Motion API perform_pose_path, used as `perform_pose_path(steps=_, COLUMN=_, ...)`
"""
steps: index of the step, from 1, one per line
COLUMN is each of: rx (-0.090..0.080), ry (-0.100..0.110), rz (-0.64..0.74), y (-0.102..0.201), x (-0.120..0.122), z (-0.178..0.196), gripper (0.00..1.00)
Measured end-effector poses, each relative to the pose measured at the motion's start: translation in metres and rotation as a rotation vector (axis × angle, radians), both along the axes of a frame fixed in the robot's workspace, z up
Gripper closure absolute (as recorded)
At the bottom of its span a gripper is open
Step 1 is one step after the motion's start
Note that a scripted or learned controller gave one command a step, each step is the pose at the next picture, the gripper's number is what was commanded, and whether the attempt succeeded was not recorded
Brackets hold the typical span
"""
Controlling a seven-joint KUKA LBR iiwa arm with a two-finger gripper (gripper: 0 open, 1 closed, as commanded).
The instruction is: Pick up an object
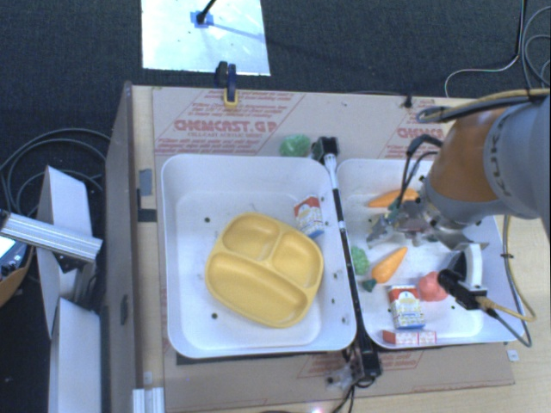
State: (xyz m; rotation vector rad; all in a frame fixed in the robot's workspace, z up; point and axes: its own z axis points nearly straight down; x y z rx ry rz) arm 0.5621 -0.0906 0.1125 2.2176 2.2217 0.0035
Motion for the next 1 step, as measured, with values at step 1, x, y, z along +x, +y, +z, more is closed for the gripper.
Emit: perform_pose_path(steps=1, rx=0.0, ry=-0.001, rz=0.003, y=0.0005, x=0.0503, z=-0.0291, gripper=0.0)
